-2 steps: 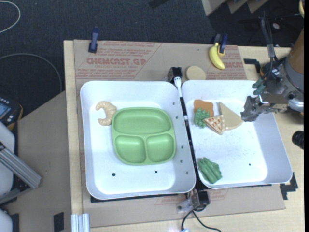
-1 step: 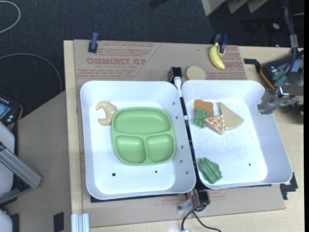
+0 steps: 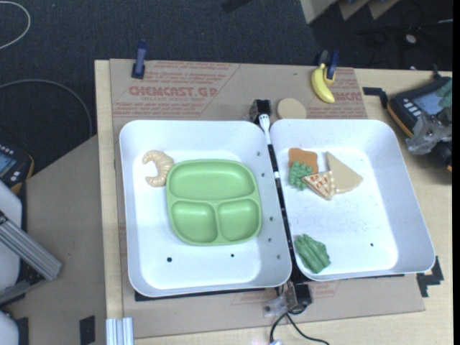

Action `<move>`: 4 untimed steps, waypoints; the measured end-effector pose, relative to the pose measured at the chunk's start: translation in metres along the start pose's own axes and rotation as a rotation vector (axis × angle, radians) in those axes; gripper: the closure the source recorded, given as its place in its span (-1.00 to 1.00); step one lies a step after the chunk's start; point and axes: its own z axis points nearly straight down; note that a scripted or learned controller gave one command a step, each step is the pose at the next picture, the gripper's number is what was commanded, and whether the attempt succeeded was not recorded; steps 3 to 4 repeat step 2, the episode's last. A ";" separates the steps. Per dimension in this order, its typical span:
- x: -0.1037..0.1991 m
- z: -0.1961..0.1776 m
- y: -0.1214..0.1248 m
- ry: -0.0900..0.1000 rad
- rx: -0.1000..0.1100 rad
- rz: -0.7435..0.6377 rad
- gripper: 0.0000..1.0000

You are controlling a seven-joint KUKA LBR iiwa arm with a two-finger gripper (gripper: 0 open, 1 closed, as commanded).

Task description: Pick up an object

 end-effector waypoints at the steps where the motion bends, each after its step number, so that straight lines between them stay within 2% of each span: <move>1: 0.030 0.097 0.016 0.003 0.006 -0.002 1.00; 2: 0.000 0.049 -0.001 0.000 0.000 0.002 1.00; 4: 0.000 0.049 -0.001 0.000 0.000 0.002 1.00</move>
